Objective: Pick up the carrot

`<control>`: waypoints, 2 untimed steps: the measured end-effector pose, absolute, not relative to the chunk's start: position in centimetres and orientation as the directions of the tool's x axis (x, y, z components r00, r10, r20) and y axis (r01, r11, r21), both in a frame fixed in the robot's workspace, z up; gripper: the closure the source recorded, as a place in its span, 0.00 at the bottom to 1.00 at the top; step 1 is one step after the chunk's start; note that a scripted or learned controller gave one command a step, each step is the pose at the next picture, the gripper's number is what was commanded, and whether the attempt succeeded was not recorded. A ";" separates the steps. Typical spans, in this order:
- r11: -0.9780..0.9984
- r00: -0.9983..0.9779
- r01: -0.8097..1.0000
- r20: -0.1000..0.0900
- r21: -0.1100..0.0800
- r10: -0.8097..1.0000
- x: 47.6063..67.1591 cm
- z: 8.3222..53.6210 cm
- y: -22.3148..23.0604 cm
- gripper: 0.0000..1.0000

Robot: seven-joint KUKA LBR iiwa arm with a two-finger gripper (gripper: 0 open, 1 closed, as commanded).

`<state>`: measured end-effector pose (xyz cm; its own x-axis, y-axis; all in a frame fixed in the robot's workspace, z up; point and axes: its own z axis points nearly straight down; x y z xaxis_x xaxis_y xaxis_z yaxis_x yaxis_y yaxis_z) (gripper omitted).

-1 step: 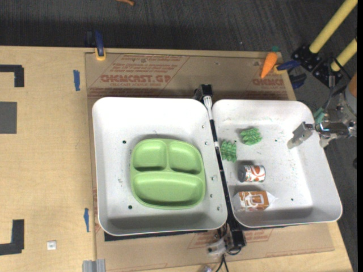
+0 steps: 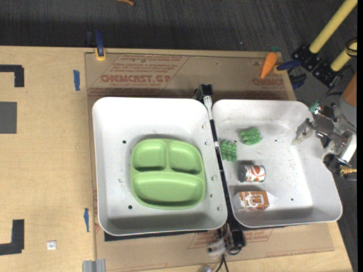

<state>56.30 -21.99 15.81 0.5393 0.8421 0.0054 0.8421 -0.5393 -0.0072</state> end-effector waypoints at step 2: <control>-0.934 0.934 0.358 -0.002 -0.003 0.358 63.2 11.1 -13.5 0.00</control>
<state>63.18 -13.50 11.13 0.9338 0.3579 -0.0020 0.3579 -0.9338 -0.0028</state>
